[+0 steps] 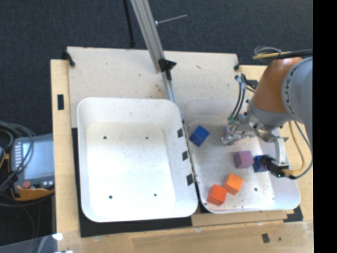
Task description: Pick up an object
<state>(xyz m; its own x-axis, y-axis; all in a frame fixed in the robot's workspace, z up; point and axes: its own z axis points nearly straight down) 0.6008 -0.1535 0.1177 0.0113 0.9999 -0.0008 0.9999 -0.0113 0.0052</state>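
The arm (281,91) reaches in from the right, its orange band and grey body hanging over the upper right part of the right bin (287,199). The wrist points down and to the left, with cables looping along its left side. The gripper (230,136) sits low in the bin, a small metal cluster at the end of the wrist. Whether it is spread or closed cannot be made out from this angle, and no object can be seen in its grasp.

Several blocks lie in the right bin around the gripper. A blue cube (199,135) rests just to its left, near the wall between the bins, apart from the gripper and turned so one corner points up in the view. A purple cube (243,159) sits below and slightly right of the gripper, near it but not touching. A darker blue block (259,164) lies just right of the purple one, partly hidden by a black part of the arm's fittings. Further below the gripper, an orange cube (234,183) lies tilted, and a red-orange cube (217,194) sits just beside it, lower and to the left, close to the bin's front rim.

The left bin (87,115) lies well to the gripper's left. A metal rail (147,25) slants above both bins.
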